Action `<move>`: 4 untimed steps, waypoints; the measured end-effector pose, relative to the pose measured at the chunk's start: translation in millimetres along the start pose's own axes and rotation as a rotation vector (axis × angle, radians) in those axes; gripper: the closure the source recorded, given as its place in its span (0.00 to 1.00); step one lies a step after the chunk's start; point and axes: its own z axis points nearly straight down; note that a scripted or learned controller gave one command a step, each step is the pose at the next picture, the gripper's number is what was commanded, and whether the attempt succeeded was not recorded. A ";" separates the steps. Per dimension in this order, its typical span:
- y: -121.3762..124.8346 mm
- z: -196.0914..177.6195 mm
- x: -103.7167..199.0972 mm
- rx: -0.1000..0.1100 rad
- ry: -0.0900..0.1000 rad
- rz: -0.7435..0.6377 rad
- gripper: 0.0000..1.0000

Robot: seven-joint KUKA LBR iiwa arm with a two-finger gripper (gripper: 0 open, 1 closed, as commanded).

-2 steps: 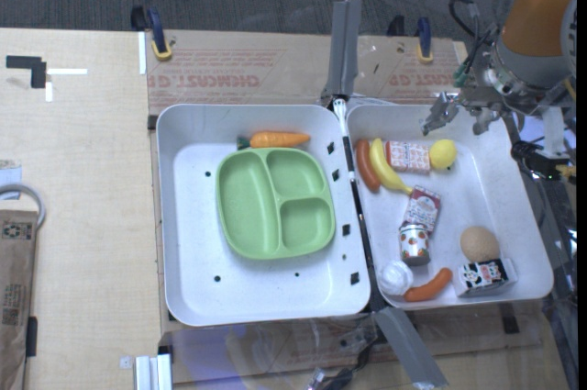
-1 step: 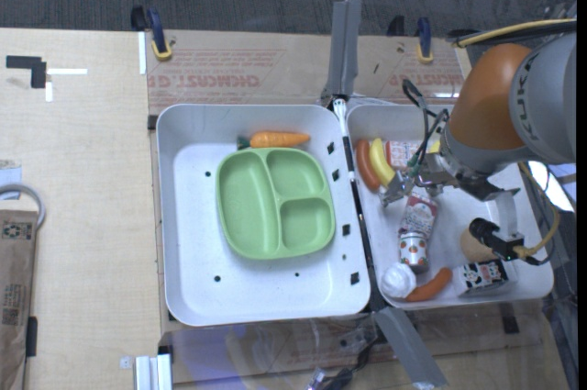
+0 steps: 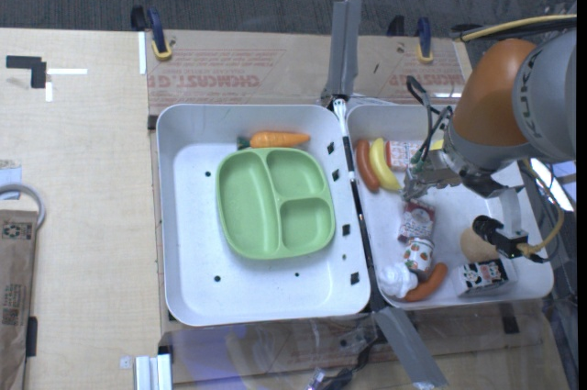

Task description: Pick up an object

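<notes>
Bins: left bin [image 3: 183, 223] carried green divided plate [image 3: 275, 201] and carrot [image 3: 280, 139], wide white margins. Right bin [image 3: 541, 285] at lower right was crowded. Gripper [image 3: 415, 186] hung just above small packet [image 3: 418, 223], right of banana [image 3: 384, 164]; grip state unclear.

Upside-down red lettering runs along the cardboard sheet [image 3: 240, 72] just behind the left bin [image 3: 170, 195], too blurred to read for certain.
</notes>
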 end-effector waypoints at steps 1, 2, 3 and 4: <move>0.0 0.0 0.2 0.000 0.000 -0.001 0.00; 60.9 8.4 -6.1 0.006 0.000 0.226 0.00; 59.9 0.5 -5.7 0.012 0.001 0.224 1.00; 90.7 -91.8 27.3 -0.001 -0.002 0.282 1.00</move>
